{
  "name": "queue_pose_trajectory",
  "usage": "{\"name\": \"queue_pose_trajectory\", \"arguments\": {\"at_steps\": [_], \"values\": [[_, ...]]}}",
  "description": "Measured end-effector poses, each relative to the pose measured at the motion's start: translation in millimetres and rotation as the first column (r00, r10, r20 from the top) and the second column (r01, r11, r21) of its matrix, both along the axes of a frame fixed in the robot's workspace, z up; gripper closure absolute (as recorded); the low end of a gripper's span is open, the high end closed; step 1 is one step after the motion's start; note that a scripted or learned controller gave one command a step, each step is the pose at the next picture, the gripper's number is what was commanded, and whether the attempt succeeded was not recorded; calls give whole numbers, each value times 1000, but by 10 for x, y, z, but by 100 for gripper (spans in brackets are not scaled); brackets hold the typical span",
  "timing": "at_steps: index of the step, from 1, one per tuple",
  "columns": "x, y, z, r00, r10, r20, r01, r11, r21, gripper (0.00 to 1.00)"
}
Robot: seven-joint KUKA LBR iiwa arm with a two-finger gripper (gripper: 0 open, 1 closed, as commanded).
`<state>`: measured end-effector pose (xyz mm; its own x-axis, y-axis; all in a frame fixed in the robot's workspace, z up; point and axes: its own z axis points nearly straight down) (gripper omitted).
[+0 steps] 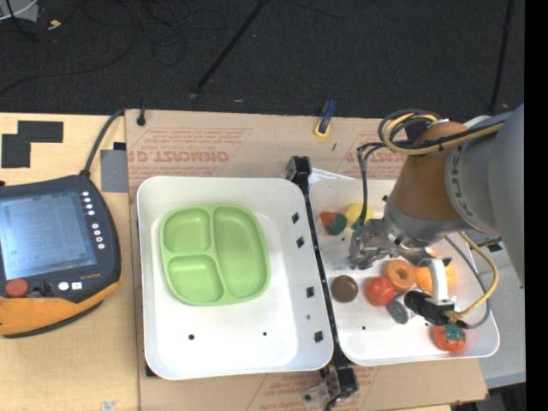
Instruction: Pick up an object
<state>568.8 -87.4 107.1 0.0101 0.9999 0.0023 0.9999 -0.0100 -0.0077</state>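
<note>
Grey KUKA arm with orange band [432, 182] reaching in over the right-hand shallow white bin [377, 349], wrist low above its middle. Left-hand shallow white bin [171, 349] just beside that bin, carrying a light green three-compartment plastic tray [214, 255]. Two-finger gripper [366, 251] down inside the right bin near its centre; jaw state impossible to judge, metal parts bunched and blurred, nothing visibly between them. Candidates for the pick, all inside the right bin: orange ring-shaped toy [400, 275] just beside the gripper, red round tomato-like toy [379, 291] below it, dark brown round disc [344, 288] toward the bin's left wall, small red-and-green toy [332, 222] and yellow piece [354, 213] near the far wall, red fruit with green stalk [449, 337] at the near right corner. Judged progress: approach done, descent apparently made; grasp unconfirmed, lift not yet done.
</note>
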Motion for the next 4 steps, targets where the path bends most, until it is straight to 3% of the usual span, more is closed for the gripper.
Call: {"name": "queue_pose_trajectory", "arguments": {"at_steps": [1, 2, 3, 4], "values": [[-207, 816, 851, 1000, 17, 10, -17, 1000, 1, 100], [-709, 748, 2054, 1000, 10, 14, -10, 1000, -1, 100], [-695, 1028, 1658, 1000, 12, 0, -12, 1000, -1, 100], [-931, 1379, 2261, 1000, 15, 10, -15, 1000, 0, 100]]}}
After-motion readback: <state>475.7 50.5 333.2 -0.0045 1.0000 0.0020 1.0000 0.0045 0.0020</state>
